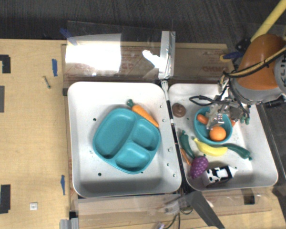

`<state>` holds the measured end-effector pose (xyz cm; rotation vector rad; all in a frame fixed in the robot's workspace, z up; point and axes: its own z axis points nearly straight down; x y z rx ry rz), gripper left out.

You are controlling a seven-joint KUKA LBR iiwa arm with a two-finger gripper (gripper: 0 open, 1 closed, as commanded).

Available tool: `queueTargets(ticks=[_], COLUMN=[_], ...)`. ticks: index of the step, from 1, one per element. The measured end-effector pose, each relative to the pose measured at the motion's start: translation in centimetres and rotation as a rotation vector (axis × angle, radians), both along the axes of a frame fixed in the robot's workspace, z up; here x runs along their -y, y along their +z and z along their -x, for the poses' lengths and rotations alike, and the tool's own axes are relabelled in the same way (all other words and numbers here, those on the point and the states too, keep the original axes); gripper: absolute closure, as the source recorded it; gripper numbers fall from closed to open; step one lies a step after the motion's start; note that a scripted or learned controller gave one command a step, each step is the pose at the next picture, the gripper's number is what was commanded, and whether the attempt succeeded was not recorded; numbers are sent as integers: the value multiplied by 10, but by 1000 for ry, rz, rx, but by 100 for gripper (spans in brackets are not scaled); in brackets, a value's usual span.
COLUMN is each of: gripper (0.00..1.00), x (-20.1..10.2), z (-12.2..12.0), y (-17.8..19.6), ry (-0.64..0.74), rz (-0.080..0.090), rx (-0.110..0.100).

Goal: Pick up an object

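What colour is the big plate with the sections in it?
The divided plate is teal blue, seen clearly in the camera view, in the left bin.

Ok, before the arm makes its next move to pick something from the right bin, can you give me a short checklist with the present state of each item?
1. Gripper is over the teal bowl in the right bin: ok.
2. Finger opening: cannot tell.
3. An object is held already: cannot tell.
4. A target sits close below: ok, the orange ball lies in the bowl.
5. Free room around the target: not ok, the yellow banana lies against the bowl.
6. Left bin items are away from the arm: ok, the teal divided plate and carrot lie there.
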<state>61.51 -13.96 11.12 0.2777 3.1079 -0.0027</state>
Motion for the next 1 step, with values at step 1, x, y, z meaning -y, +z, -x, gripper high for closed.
queueTargets(ticks=[1], gripper=[100], x=[-69], z=[11], y=[128], ry=[-84], rz=[-6], rx=[-1])
